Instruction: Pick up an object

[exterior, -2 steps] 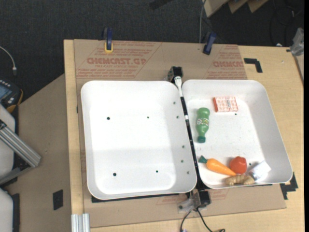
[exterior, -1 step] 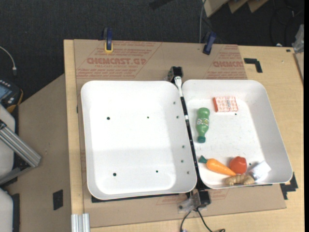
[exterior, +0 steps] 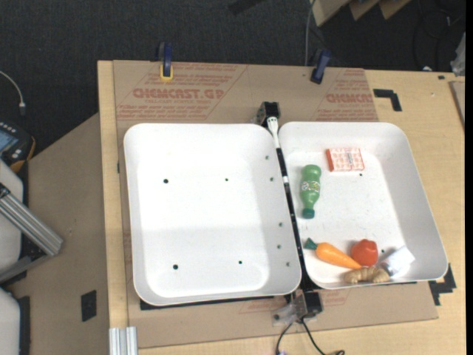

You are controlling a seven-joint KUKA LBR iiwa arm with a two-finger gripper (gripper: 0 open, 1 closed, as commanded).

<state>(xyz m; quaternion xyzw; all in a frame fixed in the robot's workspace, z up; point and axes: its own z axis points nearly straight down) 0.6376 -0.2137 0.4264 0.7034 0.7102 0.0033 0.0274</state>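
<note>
The right bin (exterior: 414, 168) holds several small objects. A green toy bottle (exterior: 309, 189) lies near its left wall. A red and white patterned box (exterior: 345, 159) sits toward the back. An orange carrot (exterior: 332, 254), a red tomato-like piece (exterior: 363, 251), a tan ginger-like root (exterior: 367, 275) and a small white item (exterior: 399, 259) are clustered at the front edge.
The left bin (exterior: 207, 213) sits beside the right one on a cardboard sheet (exterior: 222, 91). Blue clamps (exterior: 165, 56) (exterior: 321, 63) hold the sheet at the back. A black fitting (exterior: 268, 112) sits between the bins at the rear. Metal framing (exterior: 26, 220) stands at the left.
</note>
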